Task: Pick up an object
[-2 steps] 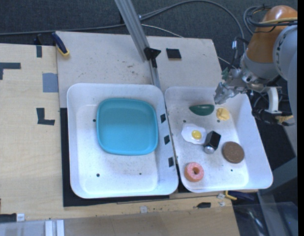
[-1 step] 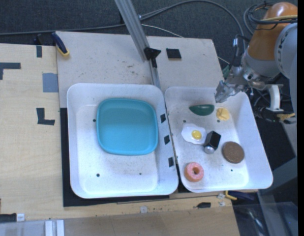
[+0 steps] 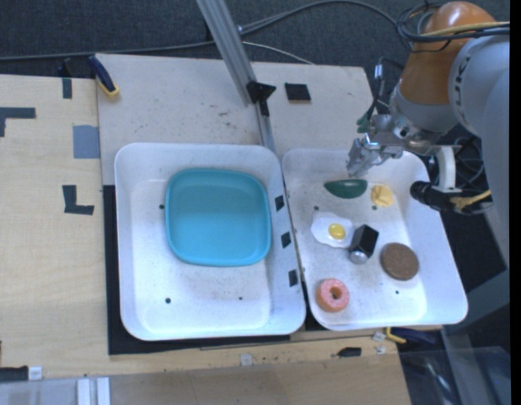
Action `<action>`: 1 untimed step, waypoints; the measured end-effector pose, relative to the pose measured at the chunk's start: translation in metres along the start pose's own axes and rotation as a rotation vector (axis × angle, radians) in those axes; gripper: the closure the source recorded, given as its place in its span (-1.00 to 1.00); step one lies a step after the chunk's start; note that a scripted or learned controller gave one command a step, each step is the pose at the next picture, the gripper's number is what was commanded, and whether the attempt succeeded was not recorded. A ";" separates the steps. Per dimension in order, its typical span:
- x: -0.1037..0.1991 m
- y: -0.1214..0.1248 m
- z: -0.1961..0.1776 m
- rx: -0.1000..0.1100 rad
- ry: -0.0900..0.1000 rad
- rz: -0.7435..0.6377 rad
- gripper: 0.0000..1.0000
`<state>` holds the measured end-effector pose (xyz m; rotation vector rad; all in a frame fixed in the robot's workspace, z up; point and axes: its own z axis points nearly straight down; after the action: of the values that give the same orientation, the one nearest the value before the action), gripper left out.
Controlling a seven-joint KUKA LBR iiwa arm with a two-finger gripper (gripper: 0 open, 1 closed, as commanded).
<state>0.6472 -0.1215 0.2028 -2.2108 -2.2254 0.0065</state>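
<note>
The right bin (image 3: 437,285) holds a dark green leaf-shaped piece (image 3: 346,188), a small yellow piece (image 3: 382,196), a fried egg (image 3: 332,231), a black and silver cylinder (image 3: 362,243), a brown round cookie (image 3: 400,261) and a pink donut (image 3: 333,294). My gripper (image 3: 358,165) hangs over the bin's far edge, directly above the green piece, its tips just at that piece's upper rim. Nothing shows between its fingers.
The left bin (image 3: 142,310) carries a turquoise square plate (image 3: 218,216). A slanted metal pole (image 3: 231,40) runs down to the gap between the bins. Cables lie on the dark floor behind the bench. A yellow-handled tool (image 3: 104,77) rests at the bench's far left corner.
</note>
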 end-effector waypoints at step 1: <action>0.047 0.000 0.008 0.001 0.000 0.000 1.00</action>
<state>0.6464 -0.0742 0.1946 -2.2101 -2.2253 0.0084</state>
